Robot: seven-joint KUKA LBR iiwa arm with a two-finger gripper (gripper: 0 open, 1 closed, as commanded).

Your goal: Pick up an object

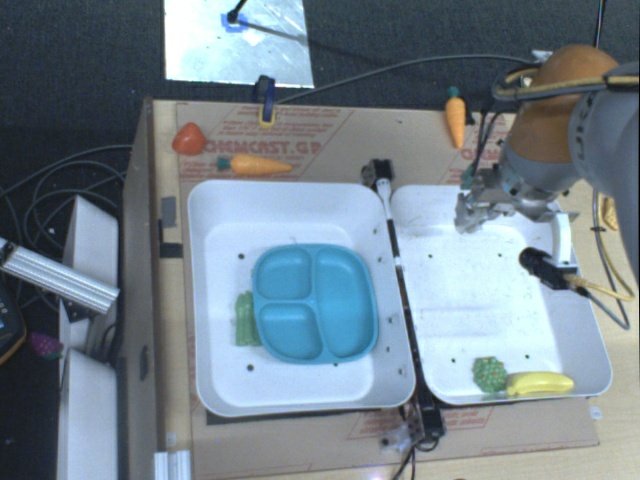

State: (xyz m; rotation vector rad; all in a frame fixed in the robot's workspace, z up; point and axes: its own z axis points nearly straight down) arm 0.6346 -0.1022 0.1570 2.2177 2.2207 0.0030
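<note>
Gripper: your gripper point(473, 215) is hovering over the right bin point(450, 298); grip state unclear.
Objects: broccoli point(489, 373) and banana point(540, 383) are lying together.

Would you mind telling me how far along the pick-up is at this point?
Nothing looks picked yet. The gripper hangs over the upper left part of the right bin, with no object seen between its fingers. The nearest candidates, the green broccoli-like piece and the yellow banana, lie untouched at that bin's near edge. The blue divided plate sits in the left bin. Reaching, grasping and lifting all remain.
</note>
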